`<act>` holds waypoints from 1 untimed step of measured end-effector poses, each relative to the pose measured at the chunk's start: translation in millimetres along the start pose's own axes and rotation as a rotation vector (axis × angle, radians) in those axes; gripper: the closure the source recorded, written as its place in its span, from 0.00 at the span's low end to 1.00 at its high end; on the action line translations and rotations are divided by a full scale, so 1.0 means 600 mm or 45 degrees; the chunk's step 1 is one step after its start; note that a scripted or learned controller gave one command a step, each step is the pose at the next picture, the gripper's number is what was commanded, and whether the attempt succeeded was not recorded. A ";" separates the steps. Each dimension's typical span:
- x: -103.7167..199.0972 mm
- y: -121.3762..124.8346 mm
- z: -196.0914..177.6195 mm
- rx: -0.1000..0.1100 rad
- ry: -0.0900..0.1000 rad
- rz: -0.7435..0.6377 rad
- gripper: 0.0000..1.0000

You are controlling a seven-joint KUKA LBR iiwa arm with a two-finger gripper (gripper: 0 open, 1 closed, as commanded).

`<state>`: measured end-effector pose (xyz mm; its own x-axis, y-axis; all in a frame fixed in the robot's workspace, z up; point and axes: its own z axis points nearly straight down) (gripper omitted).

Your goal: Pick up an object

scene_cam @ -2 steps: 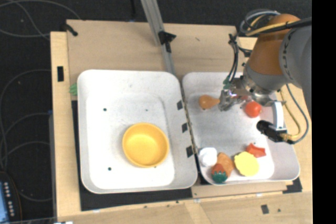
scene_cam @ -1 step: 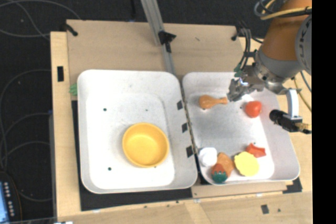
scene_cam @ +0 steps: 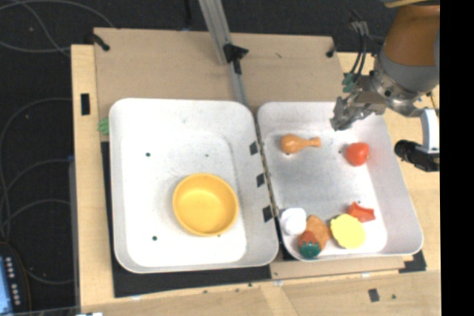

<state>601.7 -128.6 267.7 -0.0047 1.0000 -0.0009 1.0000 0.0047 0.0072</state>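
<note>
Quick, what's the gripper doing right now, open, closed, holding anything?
Gripper: cannot be told; it sits above the right bin near its far edge.

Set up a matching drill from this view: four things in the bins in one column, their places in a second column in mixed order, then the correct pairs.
Things:
1. yellow bowl
2. red ball
3. orange drumstick-shaped toy
4. gripper

Places:
A. upper part of the right bin, near its left side
B. over the upper right part of the right bin
C. lower middle of the left bin
D. right bin, to the right of the drumstick-shaped toy, below the gripper

Pairs: 1-C, 2-D, 3-A, 4-B
</note>
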 end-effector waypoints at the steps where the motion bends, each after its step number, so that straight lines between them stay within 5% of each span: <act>1: 0.080 -0.014 0.022 0.009 -0.001 0.000 1.00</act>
<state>593.1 -80.8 254.2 -0.0048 1.0000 -0.0014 1.0000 0.0048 0.0001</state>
